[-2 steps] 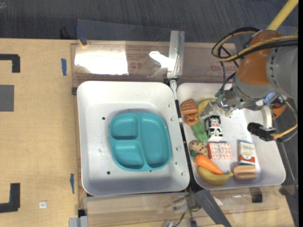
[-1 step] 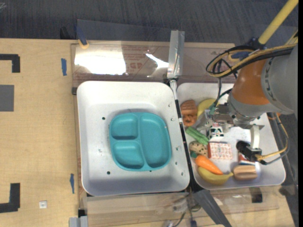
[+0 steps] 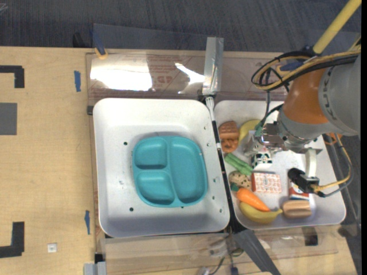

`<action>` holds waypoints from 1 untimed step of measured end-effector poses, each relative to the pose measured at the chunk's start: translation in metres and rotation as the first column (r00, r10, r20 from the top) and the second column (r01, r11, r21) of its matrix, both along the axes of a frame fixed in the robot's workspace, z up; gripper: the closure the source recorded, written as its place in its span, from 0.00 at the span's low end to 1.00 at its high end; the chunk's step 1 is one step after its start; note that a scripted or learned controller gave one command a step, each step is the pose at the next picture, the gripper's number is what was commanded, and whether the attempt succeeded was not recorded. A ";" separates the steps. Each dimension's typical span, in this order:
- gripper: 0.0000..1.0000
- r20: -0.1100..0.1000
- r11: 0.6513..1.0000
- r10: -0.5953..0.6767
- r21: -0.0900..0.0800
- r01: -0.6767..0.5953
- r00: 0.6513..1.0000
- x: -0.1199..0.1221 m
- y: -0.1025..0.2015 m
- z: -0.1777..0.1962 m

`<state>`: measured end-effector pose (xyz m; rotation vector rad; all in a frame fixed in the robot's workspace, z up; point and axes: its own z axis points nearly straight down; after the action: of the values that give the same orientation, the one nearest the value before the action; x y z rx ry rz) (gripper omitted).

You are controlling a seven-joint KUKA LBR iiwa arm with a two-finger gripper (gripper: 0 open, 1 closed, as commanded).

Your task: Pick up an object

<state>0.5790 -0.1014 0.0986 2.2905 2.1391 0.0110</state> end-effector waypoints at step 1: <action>1.00 -0.004 0.999 0.045 -0.002 -0.045 0.999 -0.005 -0.040 -0.011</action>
<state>0.5738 -0.1419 0.0881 2.2430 2.1905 0.0050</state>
